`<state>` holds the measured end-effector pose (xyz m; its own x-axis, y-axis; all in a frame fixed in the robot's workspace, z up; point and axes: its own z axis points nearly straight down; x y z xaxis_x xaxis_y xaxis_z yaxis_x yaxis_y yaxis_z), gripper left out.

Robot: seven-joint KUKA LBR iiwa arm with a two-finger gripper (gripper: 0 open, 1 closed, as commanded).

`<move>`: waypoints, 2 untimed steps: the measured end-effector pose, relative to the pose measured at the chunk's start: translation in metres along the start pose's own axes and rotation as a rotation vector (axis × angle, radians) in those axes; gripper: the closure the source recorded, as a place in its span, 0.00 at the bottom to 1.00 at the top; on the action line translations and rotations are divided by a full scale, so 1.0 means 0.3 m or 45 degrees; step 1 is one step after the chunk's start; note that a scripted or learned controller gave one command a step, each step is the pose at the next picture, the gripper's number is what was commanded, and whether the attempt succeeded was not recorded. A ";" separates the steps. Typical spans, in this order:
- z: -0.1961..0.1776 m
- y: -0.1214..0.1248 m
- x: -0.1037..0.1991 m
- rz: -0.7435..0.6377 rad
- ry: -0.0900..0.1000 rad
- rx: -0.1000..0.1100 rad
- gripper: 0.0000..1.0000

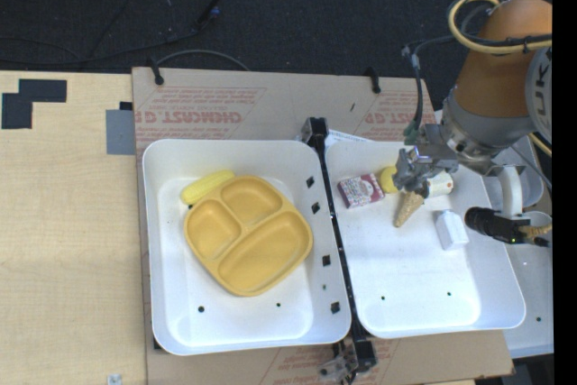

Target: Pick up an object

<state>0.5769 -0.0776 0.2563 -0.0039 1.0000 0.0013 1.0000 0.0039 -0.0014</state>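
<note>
Claw: the claw (412,178) hangs low over the far part of the right bin (451,307), under the grey wrist and orange band of the arm (505,59); whether it is apart or together I cannot tell from this slant.
Why there: it sits right over the small cluster at the bin's far end, so my judgement is that it is lined up for a grasp on one of those pieces, none of which is visibly gripped.
Cone: one tan ice-cream cone toy (407,208) lies just below the claw, tip pointing toward the near edge; it looks like the likeliest target and is touching or nearly touching the claw.
Yellow piece: one small yellow object (388,178) lies just beside the claw on its left, partly hidden.
White cylinder: one pale, short cylinder (439,186) sits just right of the claw.
Packet: one red-and-white packet (361,190) lies flat, left of the yellow piece, near the divider.
White block: one white block (450,229) rests apart from the cluster, toward the bin's right side.
Left bin: the left bin (171,302) holds one yellow divided plate (248,234) with three compartments, and one yellow banana-like piece (206,186) touching its far-left rim.
Bins: two, side by side on the surface (63,239).
Task standing: nothing lifted yet, by my reading.
</note>
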 end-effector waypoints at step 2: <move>0.029 0.093 0.311 -0.001 0.000 0.000 1.00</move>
<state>0.6045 0.0159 0.2477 -0.0045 1.0000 0.0014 1.0000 0.0045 -0.0015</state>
